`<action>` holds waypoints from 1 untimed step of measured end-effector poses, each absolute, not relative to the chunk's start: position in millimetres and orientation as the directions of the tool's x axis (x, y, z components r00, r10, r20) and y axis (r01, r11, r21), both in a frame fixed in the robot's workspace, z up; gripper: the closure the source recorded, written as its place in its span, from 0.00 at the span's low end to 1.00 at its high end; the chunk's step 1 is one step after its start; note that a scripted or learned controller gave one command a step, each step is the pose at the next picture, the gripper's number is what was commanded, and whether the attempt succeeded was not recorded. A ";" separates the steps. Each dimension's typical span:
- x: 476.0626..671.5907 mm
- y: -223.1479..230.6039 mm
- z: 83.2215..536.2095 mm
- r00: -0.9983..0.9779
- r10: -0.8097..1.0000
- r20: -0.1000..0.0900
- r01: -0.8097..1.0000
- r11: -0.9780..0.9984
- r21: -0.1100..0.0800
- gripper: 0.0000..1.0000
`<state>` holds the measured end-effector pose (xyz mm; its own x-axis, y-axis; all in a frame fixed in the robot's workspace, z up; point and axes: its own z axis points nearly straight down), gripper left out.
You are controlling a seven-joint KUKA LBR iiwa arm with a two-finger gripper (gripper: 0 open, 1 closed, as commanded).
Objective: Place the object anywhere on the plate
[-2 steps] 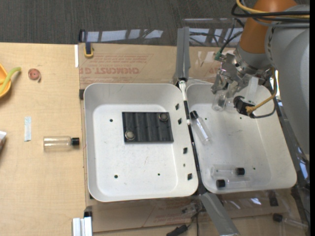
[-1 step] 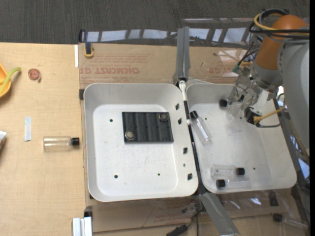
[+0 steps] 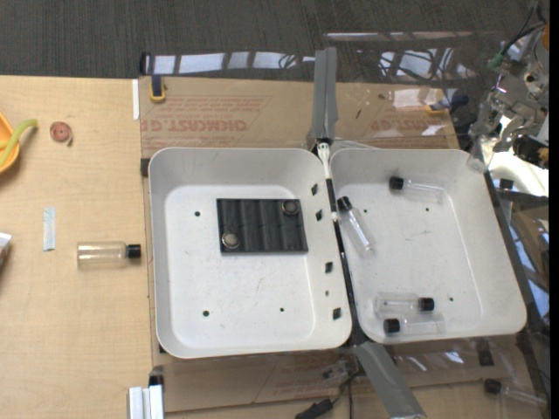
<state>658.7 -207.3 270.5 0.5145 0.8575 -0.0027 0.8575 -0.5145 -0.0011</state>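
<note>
The dark ribbed rectangular plate [image 3: 262, 225] lay flat in the middle of the left shallow white bin [image 3: 175, 260], likely centred there to give an easy drop target. Two small round metal pieces [image 3: 231, 240] rested on it at opposite corners. Four clear plastic vials with black caps sat in the right white bin [image 3: 489, 260]: one near the top [image 3: 412, 185], one by the divider [image 3: 353, 225], and two side by side at the bottom [image 3: 407, 315]. Any of these was probably the object to move. The gripper [image 3: 515, 103] hung at the far right, well apart from the vials; its state could not be told. A fifth vial [image 3: 106, 252] lay on the wooden bench [image 3: 70, 339].
</note>
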 end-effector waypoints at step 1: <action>586.2 -181.8 204.6 0.484 0.875 -0.003 0.875 -0.484 -0.005 1.00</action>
<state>586.2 -181.8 204.6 0.4840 0.8750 -0.0026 0.8750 -0.4840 -0.0050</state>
